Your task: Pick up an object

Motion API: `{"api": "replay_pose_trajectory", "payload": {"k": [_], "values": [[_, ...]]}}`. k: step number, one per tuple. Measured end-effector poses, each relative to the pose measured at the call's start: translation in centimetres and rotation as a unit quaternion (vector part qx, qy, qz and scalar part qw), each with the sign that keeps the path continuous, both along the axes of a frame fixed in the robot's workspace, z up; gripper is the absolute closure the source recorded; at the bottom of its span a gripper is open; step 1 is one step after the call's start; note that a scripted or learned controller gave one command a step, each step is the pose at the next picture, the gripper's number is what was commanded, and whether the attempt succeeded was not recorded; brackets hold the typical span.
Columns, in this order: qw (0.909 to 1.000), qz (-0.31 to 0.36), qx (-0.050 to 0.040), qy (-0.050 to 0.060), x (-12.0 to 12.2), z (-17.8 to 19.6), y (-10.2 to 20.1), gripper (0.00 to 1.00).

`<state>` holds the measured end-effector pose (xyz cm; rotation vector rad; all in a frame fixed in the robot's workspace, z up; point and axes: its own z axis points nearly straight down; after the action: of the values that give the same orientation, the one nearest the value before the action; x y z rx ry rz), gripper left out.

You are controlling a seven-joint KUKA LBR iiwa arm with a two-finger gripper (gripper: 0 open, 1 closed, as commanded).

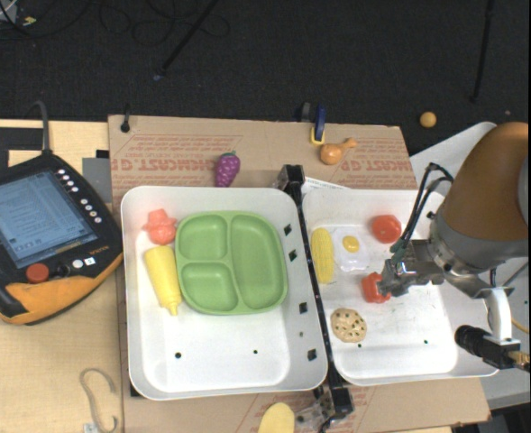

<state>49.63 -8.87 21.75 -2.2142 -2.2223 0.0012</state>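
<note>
We read red print on cardboard sheet [256,150] behind bins, upside down: roughly "CHEMCAST GP", twice along strip, letters partly uncertain. Teach pendant [40,233] screen shows text lines, too small for us to read.

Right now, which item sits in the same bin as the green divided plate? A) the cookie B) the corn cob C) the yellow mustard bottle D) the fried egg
C: the yellow mustard bottle lies in the left bin, just left of the green divided plate; the cookie, corn cob and fried egg all lie in the right bin.
</note>
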Motion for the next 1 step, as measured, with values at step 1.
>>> {"api": "replay_pose_trajectory", "payload": {"k": [1], "values": [[1.0,0.0,0.0002,0.0,0.02,-0.27,4.74,1.0]]}}
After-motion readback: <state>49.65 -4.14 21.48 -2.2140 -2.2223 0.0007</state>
